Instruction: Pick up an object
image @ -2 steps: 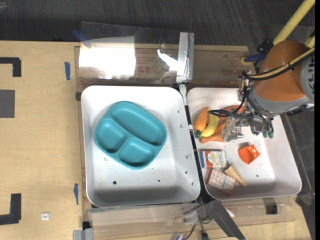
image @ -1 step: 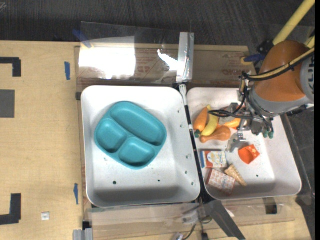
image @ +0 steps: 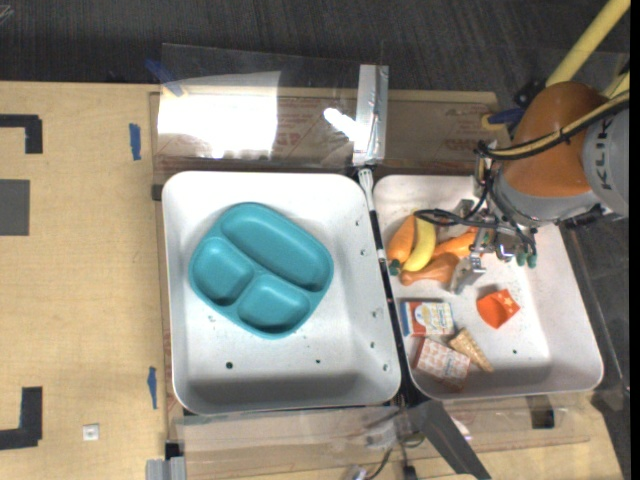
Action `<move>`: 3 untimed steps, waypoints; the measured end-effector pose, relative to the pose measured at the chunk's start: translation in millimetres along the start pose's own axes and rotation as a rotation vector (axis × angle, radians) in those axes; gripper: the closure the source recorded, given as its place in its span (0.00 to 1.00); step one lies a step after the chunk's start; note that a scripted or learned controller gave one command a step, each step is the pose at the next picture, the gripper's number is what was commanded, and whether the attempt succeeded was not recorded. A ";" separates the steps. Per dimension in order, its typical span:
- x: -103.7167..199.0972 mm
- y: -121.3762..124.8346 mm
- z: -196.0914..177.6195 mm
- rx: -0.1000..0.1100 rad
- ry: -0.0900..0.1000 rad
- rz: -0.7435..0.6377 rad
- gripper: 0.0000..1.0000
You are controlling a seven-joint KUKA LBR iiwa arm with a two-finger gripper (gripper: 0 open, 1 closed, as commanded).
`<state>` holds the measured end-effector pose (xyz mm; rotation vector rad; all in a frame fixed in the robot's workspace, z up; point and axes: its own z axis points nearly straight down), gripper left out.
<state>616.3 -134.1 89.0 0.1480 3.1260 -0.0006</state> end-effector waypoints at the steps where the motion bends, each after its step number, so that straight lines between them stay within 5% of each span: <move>1: -2.8 1.3 -12.6 0.002 -0.010 -0.003 1.00; 2: 4.0 66.4 -172.7 -0.002 -0.010 0.003 1.00; 3: -23.6 32.9 -32.2 0.000 0.010 -0.039 1.00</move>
